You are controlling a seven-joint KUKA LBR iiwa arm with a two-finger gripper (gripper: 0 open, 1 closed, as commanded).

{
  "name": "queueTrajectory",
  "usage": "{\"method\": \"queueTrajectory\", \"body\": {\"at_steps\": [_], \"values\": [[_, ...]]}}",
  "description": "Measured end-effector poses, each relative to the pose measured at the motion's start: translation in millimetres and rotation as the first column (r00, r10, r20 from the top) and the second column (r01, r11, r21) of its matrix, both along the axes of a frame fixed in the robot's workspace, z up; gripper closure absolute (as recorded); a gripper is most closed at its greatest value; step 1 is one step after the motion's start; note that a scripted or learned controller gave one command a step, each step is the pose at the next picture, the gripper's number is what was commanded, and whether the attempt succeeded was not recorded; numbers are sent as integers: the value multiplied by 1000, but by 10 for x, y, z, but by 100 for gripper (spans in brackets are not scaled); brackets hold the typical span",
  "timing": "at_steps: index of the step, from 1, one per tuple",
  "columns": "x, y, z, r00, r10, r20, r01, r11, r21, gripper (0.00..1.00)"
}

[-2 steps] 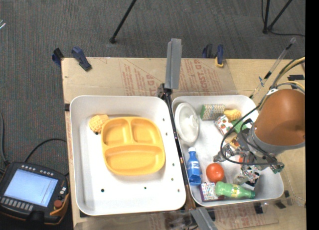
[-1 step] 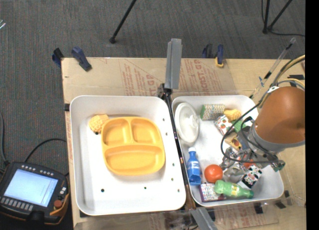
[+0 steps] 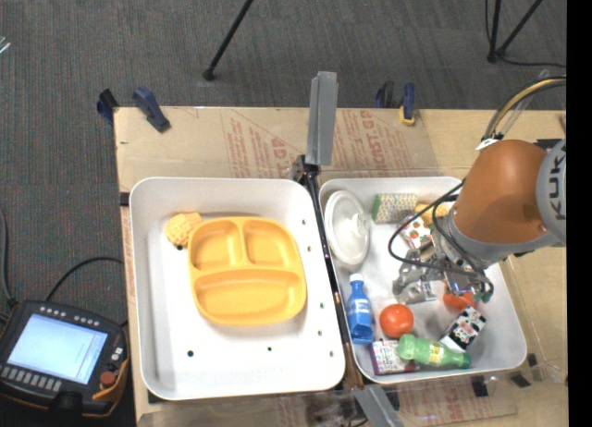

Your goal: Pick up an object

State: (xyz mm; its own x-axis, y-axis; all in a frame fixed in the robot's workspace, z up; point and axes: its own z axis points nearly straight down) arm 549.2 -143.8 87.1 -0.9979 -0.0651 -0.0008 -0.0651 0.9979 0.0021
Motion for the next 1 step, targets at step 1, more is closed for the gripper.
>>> {"method": "queueTrajectory", "body": {"at_steps": [1], "values": [[1, 0, 2, 1000, 1, 0, -1, 1000, 0, 0]]}}
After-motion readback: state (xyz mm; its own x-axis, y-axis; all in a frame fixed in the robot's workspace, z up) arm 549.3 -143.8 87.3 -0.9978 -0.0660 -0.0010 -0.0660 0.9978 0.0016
